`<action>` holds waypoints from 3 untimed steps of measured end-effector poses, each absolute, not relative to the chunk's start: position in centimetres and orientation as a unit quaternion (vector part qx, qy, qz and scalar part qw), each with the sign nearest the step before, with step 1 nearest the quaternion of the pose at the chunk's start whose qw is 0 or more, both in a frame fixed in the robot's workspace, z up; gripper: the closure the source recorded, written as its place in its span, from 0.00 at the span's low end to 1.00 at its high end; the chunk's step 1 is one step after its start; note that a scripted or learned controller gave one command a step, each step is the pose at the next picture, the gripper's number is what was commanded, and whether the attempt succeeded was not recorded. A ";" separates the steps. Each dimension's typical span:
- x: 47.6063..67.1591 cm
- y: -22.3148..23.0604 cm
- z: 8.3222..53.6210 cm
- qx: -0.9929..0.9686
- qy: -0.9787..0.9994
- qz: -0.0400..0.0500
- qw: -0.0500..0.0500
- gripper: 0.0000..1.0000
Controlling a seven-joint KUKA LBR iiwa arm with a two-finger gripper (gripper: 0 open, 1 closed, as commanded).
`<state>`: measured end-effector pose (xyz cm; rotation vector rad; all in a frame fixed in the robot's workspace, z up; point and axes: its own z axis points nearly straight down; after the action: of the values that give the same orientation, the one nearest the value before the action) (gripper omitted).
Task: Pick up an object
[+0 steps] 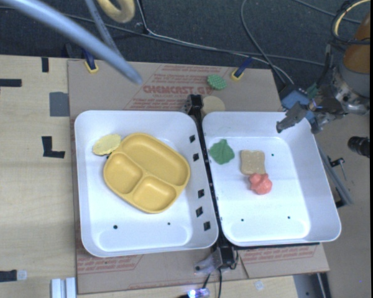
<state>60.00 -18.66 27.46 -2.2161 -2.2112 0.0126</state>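
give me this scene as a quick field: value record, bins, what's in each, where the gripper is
left bin: yellow divided plate, pale yellow piece touching its upper left edge
right bin: green piece, tan slice, red piece
outside bins: green waffle piece on the cardboard behind
gripper: above the right bin's upper right corner, holding nothing

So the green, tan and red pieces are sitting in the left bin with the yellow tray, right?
Not quite. The camera view shows the green piece, tan piece and red piece in the right bin. The yellow tray lies in the left bin.
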 end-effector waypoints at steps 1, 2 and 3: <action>60.2 -18.6 28.2 -0.707 -0.707 0.001 0.000 0.00; 60.2 -18.6 21.7 -0.707 -0.707 0.003 0.003 0.00; 60.4 -17.9 15.5 -0.706 -0.708 0.003 0.003 0.00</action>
<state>60.39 -17.90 15.46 -2.2155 -2.2196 0.0079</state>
